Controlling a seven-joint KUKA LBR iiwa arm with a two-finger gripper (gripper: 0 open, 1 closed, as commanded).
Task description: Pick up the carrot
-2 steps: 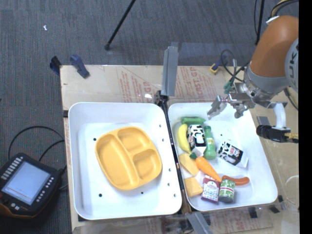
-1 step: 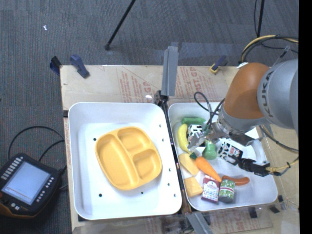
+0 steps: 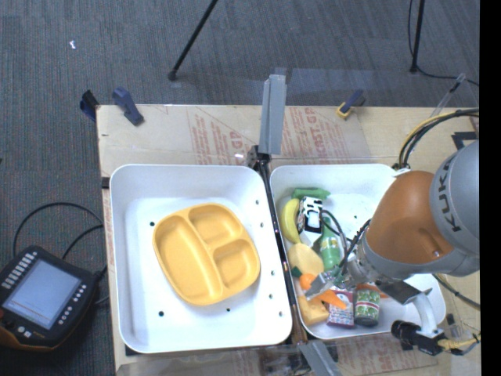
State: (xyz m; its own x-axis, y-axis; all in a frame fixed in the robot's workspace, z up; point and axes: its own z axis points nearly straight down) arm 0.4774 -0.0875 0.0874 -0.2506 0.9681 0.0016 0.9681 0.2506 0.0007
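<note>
I'm at the reach-in step: the gripper (image 3: pixel 319 283) is down over the carrot (image 3: pixel 338 295), which lies just left of the green can (image 3: pixel 366 305) — whether it's open I cannot tell. Next needs a confirmed grasp before lifting.

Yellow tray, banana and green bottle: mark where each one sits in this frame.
yellow tray (image 3: pixel 205 253), camera view, on the divider between its compartments.
banana (image 3: pixel 291 219), camera view, middle of its curved body.
green bottle (image 3: pixel 331 251), camera view, on its body.
</note>
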